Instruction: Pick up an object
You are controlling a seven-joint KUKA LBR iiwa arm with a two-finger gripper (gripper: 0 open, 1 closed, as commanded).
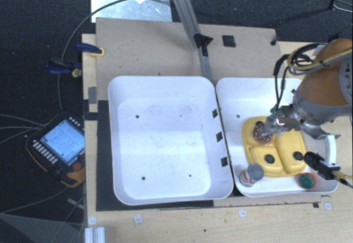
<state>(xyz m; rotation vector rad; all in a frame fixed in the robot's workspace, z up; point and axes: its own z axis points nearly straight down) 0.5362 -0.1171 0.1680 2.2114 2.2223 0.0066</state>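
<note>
A yellow plastic toy (276, 151) with dark round buttons lies in the right bin (237, 98). My gripper (268, 130) hangs right over the toy's upper left part, where a brownish round piece (259, 135) sits. The fingers point down into that spot and blur against it. A small grey round object (253, 171) rests at the bin's front left, beside a reddish bit. A green ball (306, 181) lies at the front right.
The left bin (160, 137) sits beside the right one, sharing a middle rim (218, 126). A teach pendant (58, 145) lies off the bench at left. A grey pole (185, 5) slants in from the back. Clamps (88, 49) grip the bench's left edge.
</note>
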